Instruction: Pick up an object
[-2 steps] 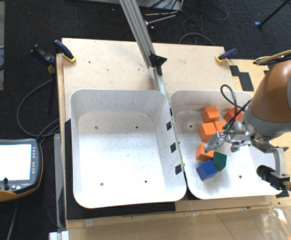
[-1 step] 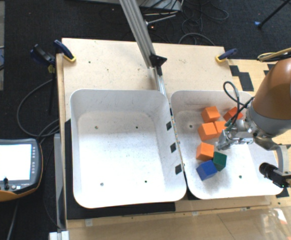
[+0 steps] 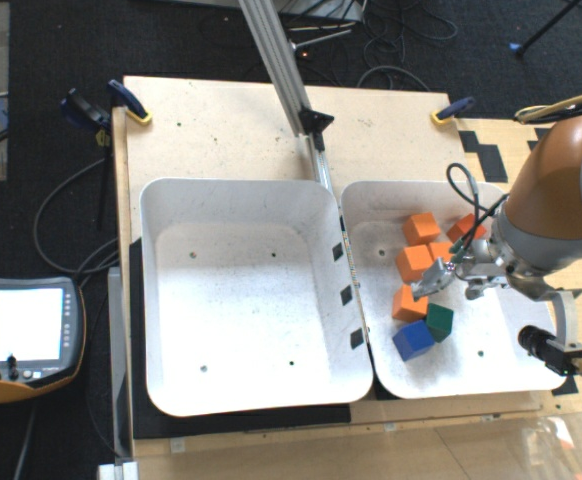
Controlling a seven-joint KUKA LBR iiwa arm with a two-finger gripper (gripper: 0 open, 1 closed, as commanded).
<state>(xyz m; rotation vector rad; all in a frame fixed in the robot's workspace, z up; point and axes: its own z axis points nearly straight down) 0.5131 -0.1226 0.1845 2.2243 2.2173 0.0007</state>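
reaching in from the right of the camera view, the grey arm [image 3: 556,193] with its orange band hangs over the right bin [image 3: 491,368], and its jaws [image 3: 433,283] sit low among a cluster of blocks near that bin's middle. whether the jaws are released or clenched cannot be told from this slant, and no block can be seen between them.

taking the jaws as the landmark: an orange block [image 3: 422,228] lies just beyond them toward the far wall of the bin, a second orange block [image 3: 415,263] sits right beside them on the left, and a third orange block [image 3: 408,303] lies just below them toward the near edge. a green block [image 3: 439,321] rests just below the jaws, touching or almost touching the third orange block, and a blue block [image 3: 412,340] sits further toward the near edge, just beside the green one. another orange piece [image 3: 463,230] peeks out beyond the jaws, partly hidden by the wrist and a black cable.

far to the left of the jaws, the left bin [image 3: 171,268] stands side by side with the right bin on the pale counter [image 3: 231,128]. off the counter, further left, a handheld control pendant [image 3: 26,340] lies on the dark floor.
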